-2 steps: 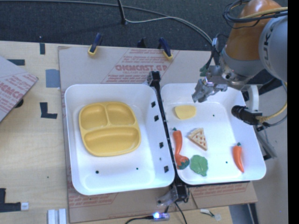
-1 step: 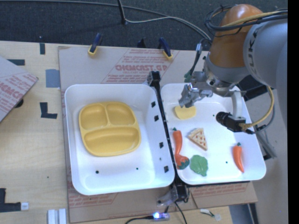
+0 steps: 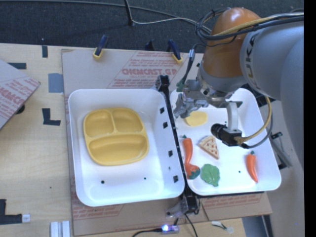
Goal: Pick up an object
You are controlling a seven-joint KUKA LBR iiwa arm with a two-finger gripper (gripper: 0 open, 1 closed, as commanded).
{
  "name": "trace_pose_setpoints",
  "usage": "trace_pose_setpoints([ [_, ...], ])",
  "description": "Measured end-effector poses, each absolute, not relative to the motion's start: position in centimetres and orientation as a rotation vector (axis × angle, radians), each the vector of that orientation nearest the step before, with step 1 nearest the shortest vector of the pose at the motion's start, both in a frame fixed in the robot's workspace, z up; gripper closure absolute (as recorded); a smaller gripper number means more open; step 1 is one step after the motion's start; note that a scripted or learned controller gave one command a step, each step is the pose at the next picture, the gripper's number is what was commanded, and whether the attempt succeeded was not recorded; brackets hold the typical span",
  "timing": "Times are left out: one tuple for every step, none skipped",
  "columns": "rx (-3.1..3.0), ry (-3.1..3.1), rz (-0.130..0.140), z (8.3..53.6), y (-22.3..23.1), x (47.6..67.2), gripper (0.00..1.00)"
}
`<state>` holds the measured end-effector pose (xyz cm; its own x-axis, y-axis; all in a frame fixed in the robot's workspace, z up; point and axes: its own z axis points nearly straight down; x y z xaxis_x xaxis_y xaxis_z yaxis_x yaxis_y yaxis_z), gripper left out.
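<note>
From my seat, the likeliest target is a pale yellow flat piece lying in the right bin, near that bin's far left part. The gripper hangs just over its left end, close to the divider between the two bins. I cannot make out how the end effector is set, since the wrist hardware blocks my line of sight, and I see nothing clearly grasped.

Nearer to me in the same bin lie more toy foods. A waffle-patterned wedge sits just below the yellow piece. To its left, a long orange carrot runs along the bin's left wall, and its lower end meets a small red and green lump. Beside that lump is a green leafy piece. A second, smaller carrot lies apart, toward the right side of the bin.

The grey arm with its orange band comes in from the right, covering the far right corner of the bin.

The left bin holds a yellow divided tray, three compartments, sitting toward its far left. Both bins rest on a cardboard sheet laid on the wooden bench.
</note>
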<state>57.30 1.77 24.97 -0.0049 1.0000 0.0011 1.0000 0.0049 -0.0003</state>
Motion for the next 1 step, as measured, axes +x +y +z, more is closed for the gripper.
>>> trace_pose_setpoints([
  [-2.216,-2.225,0.001,23.48,6.21,56.60,1.00],
])
